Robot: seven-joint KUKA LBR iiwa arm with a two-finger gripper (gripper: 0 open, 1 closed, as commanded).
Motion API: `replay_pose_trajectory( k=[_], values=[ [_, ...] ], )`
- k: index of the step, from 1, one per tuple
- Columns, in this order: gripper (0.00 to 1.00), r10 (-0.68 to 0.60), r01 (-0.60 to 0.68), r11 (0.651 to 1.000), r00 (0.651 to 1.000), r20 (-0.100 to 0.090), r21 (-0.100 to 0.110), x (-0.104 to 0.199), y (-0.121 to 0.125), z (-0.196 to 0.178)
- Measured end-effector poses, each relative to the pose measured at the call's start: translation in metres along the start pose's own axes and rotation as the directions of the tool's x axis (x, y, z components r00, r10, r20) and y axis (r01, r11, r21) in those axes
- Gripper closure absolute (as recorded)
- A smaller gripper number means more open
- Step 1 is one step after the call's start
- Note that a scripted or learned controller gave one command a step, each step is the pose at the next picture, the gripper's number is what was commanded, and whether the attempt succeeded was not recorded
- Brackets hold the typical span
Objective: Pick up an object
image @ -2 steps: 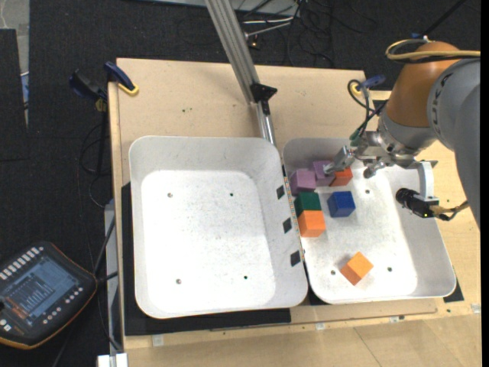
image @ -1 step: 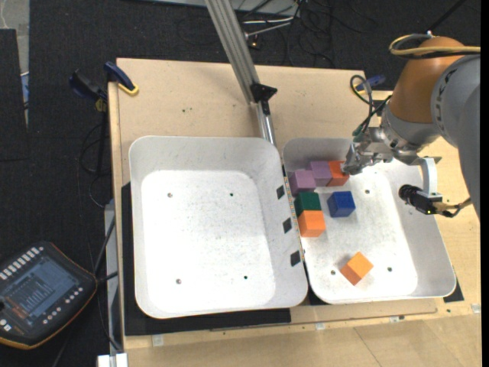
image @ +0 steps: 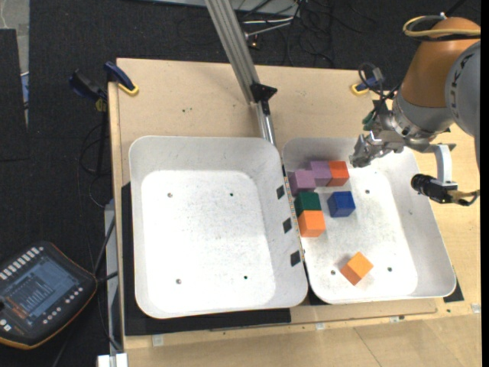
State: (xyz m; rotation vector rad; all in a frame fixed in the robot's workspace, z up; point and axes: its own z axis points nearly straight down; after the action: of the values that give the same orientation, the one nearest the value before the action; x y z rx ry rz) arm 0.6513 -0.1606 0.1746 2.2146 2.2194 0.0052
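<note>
The gripper (image: pixel 362 153) hangs over the right bin (image: pixel 428 235) near its far edge; whether it is parted or closed cannot be told from here. The nearest block, a red-orange cube (image: pixel 338 172), lies just beside it at about seven o'clock, touching a purple block (image: pixel 320 173). The blue cube (image: pixel 341 203), green cube (image: pixel 308 202) and two orange cubes (image: pixel 311 222) (image: pixel 356 267) sit farther along the same bearing.

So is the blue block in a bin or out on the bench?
In. The blue block sits on the floor of the right bin, inside its rim, beside the green block.
</note>
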Motion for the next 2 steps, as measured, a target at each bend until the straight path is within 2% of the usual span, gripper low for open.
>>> replay_pose_trajectory(
  k=[1, 2],
  values=[
    [1.00, -0.001, 0.001, 1.000, 1.000, 0.000, -0.003, 0.002, 0.012, -0.057],
    [1.00, -0.001, 0.001, 1.000, 1.000, -0.001, 0.001, 0.002, 0.014, -0.094]
  ],
)
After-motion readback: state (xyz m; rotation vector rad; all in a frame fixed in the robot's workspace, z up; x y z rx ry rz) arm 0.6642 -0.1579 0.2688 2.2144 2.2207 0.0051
